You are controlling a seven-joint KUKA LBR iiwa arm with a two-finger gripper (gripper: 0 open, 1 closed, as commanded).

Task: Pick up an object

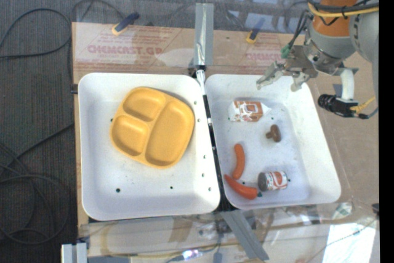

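Note:
My gripper [283, 79] hangs open over the far edge of the right bin [320, 151], with nothing between its spread fingers. Below it in that bin lie a white and brown packet [247, 111], a small brown lump [274, 132], an orange sausage [239, 160], a red-orange pepper [241, 188] and a small red-labelled can [274, 180] on its side. The packet is the closest thing to the gripper, a little nearer the camera and to its left.
The left bin [98, 188] holds a yellow divided tray [152, 126]. A metal divider [202, 40] runs between the bins at the back. Cables [345, 105] hang by the arm at the right.

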